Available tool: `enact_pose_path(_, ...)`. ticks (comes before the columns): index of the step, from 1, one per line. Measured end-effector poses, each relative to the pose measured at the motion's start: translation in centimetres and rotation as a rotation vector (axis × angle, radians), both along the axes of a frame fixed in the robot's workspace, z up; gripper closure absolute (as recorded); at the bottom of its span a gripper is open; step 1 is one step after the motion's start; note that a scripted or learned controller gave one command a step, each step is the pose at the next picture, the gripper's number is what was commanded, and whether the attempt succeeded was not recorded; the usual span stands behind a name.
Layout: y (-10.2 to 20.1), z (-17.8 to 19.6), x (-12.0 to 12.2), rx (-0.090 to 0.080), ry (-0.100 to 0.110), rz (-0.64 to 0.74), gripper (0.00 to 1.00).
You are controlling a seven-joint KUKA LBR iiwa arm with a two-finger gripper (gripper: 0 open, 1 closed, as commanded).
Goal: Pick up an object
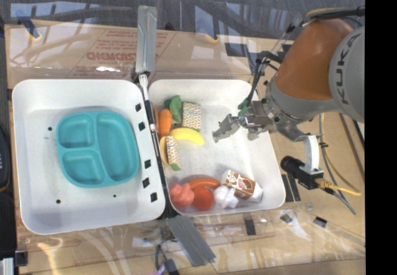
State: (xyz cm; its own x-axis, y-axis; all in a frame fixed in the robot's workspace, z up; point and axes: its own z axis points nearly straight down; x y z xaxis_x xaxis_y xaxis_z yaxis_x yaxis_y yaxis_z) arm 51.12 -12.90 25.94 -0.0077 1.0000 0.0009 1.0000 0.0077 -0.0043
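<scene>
Two white bins [37, 97]: we count one banana [188, 136], just left of the gripper [224, 129], whose empty jaws stand slightly apart.

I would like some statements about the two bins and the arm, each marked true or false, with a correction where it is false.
1. The teal divided plate lies in the left bin. True.
2. The banana lies in the same bin as the plate. False: it lies in the right bin, near the carrot.
3. The gripper is above the right bin. True.
4. The gripper holds the banana. False: the banana lies on the bin floor, apart from the gripper.
5. The small carton lies near the front edge of the right bin, beside the red toy foods. True.
6. The arm reaches in from the left of the view. False: it comes from the right.
</scene>
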Motion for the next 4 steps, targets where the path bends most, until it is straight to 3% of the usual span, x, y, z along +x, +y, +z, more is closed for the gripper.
enact_pose_path(1, -1.9, 1.4, -1.4, -0.002, -0.005, 0.112, 0.00)
enact_pose_path(2, 5.5, -5.8, 2.8, 0.000, 0.003, -0.030, 0.00)
enact_pose_path(3, 3.4, -14.3, 6.0, -0.001, 0.003, 0.002, 0.00)
enact_pose_path(4, 1.9, -16.8, 10.1, 0.000, 0.000, 0.018, 0.00)
